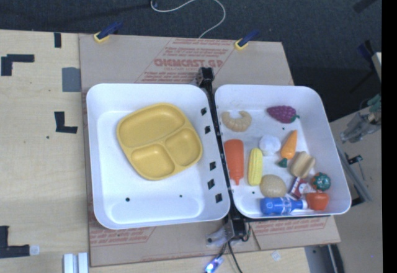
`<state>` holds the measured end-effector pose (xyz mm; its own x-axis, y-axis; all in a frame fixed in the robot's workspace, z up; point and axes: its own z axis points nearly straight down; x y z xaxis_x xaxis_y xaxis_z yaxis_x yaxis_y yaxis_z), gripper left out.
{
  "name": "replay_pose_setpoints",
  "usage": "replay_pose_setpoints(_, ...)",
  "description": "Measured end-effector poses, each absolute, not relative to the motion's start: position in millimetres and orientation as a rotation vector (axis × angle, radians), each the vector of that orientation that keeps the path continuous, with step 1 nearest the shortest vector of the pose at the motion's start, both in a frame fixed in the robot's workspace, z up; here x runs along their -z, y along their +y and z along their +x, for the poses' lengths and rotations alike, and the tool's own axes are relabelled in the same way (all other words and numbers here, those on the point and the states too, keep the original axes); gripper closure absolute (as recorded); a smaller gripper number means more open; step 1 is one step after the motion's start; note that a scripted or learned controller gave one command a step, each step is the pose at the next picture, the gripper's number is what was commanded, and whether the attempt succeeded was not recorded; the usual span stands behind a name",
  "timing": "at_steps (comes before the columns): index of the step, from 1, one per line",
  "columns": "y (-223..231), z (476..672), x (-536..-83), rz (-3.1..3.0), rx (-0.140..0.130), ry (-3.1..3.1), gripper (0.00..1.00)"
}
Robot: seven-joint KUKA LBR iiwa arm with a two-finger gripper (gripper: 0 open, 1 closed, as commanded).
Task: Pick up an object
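2 bins: left bin (pixel 99 141) and right bin (pixel 322 110) sit side by side, touching along a middle seam on a cardboard sheet (pixel 186 61).
Left bin: holds 1 yellow divided plate (pixel 160 140), lying flat towards the far side; it is wide and low, a poor grip target in my judgement.
Seam side of right bin: a pale pastry (pixel 237 120) lies crosswise; nearer the camera an orange sausage shape (pixel 234 160) and a corn cob (pixel 255 166) lie parallel, long axes running far to near, just beside each other.
Middle of right bin: purple grapes (pixel 282 113) at the far side, with bare floor round them; a small carrot (pixel 288 143) is tilted beside a white piece (pixel 269 144).
Near right corner: potato (pixel 273 186), blue bottle (pixel 280 205) and a red piece (pixel 317 201) crowd together against the near wall.
Gripper (pixel 363 123): a blurred grey shape outside the right bin's right wall.
Pincer state: cannot tell how far open it is or whether it has hold of anything.
Key relation: every toy lies to the left of the gripper, across the wall.
Likely easiest pick: the grapes, well apart from neighbours and from the walls.
Risk: the corner cluster leaves little room for closing.
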<state>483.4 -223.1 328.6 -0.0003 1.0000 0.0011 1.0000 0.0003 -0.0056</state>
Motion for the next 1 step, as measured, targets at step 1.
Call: replay_pose_setpoints(1,-223.0,483.3,-281.6,-2.218,-0.005,-2.218,1.00)
